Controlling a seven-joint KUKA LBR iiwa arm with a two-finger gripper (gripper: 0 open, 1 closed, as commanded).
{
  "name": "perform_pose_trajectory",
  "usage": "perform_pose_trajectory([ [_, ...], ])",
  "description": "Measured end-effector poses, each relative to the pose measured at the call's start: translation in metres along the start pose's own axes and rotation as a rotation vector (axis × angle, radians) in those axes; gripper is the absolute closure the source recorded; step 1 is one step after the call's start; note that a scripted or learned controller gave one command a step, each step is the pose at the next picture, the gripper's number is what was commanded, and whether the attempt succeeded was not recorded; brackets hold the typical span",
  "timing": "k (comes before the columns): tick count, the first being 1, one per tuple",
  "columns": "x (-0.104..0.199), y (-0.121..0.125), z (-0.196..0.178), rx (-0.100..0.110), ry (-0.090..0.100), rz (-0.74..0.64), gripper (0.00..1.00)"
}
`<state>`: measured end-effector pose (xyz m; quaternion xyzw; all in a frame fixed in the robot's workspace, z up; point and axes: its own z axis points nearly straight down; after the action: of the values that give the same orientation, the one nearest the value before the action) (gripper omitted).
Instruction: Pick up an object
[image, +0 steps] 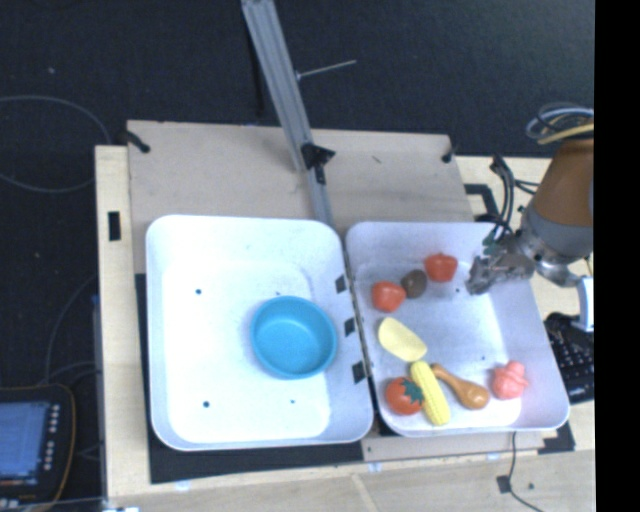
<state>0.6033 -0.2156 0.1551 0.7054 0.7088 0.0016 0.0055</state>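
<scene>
The right bin (470, 240) holds several toy foods: a red piece (440, 267), a dark brown piece (414, 283), a red-orange piece (388, 295), a pale yellow slice (401, 339), a yellow corn cob (431, 392), a tomato (403, 396), a brown drumstick (462, 387) and a pink piece (509, 379). My gripper (483, 276) hangs over the bin's right part, to the right of the red piece and apart from it. Nothing shows between its fingers.
The left bin (180, 250) holds a blue bowl (291, 336). A slanted metal pole (285, 95) rises behind the bins. A keyboard (570, 355) lies off the bench's right edge, and a small screen (30, 438) sits at lower left.
</scene>
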Motion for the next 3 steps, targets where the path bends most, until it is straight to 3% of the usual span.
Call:
perform_pose_trajectory([
  [1,-0.009,0.007,-0.063,0.000,0.004,-0.003,1.00],
  [2,-0.009,0.009,-0.073,0.005,0.006,-0.003,1.00],
  [3,0.034,-0.005,-0.079,0.009,0.008,-0.003,1.00],
])
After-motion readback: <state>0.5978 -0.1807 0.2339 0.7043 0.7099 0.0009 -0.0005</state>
